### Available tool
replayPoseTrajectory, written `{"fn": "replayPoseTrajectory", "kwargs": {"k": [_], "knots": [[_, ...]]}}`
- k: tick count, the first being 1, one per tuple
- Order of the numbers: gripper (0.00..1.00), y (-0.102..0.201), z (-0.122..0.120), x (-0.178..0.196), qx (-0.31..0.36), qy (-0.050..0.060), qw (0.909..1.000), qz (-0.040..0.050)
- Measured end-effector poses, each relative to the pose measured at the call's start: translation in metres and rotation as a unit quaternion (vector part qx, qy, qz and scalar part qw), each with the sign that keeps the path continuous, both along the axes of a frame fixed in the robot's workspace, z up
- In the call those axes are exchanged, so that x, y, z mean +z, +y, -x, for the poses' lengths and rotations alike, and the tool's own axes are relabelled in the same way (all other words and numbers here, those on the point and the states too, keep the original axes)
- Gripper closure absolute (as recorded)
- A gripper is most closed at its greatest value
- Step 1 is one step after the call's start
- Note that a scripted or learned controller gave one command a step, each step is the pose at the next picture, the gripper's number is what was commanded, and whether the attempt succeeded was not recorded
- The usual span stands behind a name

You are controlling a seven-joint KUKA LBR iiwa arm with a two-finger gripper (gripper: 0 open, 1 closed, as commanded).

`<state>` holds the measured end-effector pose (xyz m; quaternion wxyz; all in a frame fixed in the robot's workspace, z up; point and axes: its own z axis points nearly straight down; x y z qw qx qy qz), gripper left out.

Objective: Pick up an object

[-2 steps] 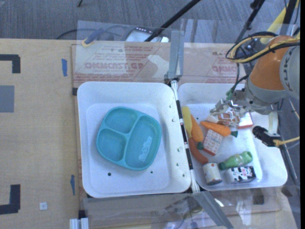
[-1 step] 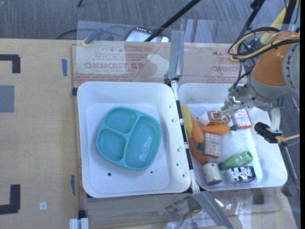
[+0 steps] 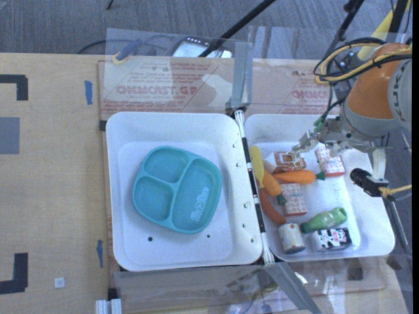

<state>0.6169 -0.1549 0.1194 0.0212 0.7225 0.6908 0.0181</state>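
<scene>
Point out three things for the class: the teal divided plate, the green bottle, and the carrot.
Teal divided plate [image 3: 177, 189], camera view: on the ridge between its compartments.
Green bottle [image 3: 324, 219], camera view: on the middle of its body.
Carrot [image 3: 296, 176], camera view: on the middle of its orange length.

Arm [image 3: 393, 77] cut by right edge — end effector [image 3: 313, 138] fingers indistinct.

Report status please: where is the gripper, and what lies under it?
Gripper over right white bin's far end, nothing seen held. Small brown-and-white box and orange toy carrot just below. Teal divided plate alone in left white bin.
</scene>
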Motion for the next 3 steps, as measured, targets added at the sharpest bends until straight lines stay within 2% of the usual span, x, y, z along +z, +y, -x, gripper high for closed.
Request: {"fn": "replayPoseTrajectory", "kwargs": {"k": [1, 2, 3], "knots": [[0.00, -0.002, 0.030, -0.011, 0.011, 0.008, 0.9999, 0.0007], [0.00, 0.004, 0.054, -0.012, 0.029, -0.002, 0.9996, 0.0063], [0.00, 0.004, 0.071, -0.012, -0.032, -0.003, 0.9995, 0.0007]]}}
